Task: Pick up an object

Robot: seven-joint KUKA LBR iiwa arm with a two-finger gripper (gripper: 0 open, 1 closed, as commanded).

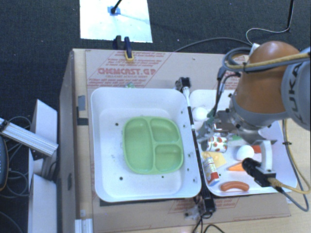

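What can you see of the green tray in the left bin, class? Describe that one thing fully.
The green tray is pale green, looks like plastic, and has rounded corners. Raised ridges split it into three compartments: one long one on the left, two smaller on the right. It lies flat, slightly turned, on the floor of the left bin, apart from the walls.

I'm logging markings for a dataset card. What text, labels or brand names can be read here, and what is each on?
"CHEMCAST GP", red print on the brown sheet under the bins.
Smaller red lines around it: too blurred to read.
"UK", partial letters on the grey arm.
Small bottle label: unreadable.
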